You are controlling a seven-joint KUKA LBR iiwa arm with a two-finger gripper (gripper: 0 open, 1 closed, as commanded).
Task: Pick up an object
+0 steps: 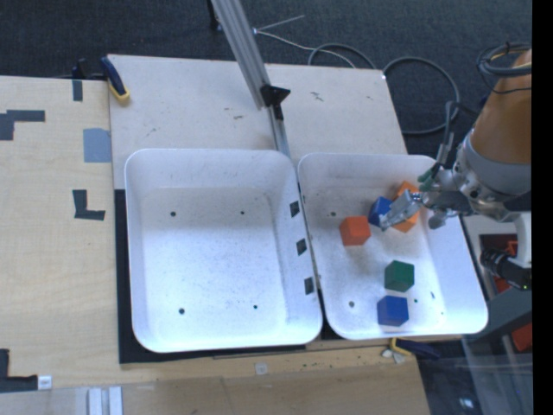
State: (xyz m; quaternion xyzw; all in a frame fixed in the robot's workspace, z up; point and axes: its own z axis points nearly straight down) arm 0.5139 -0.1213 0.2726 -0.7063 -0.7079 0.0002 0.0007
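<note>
From my screen I see the arm [497,145] reaching in from the right, its orange band above the grey wrist, with the hand [402,213] lowered into the right bin [449,258]. The hand sits in the upper middle of that bin, right on a small cluster of blocks: a blue block [381,210] on its left side and an orange block [409,192] just behind it, toward the bin's back wall. The metal fingertips overlap both blocks from this angle, and I cannot tell whether the hand is spread, narrowed, or closed on anything; the detail there is too fine for me.

A little to the left of the hand, apart from it, a red-orange cube [354,230] rests on the bin floor. Nearer the front of the same bin lies a green cube [398,276], and just in front of that, close to the front rim, a darker blue cube [392,309]. These two are near each other but well apart from the hand.

The left bin [138,232] stands side by side with the right one, their rims touching along the middle. Both rest on the pale worktop [190,102], where a slanted metal rail [246,46] runs down toward the gap between the bins
</note>
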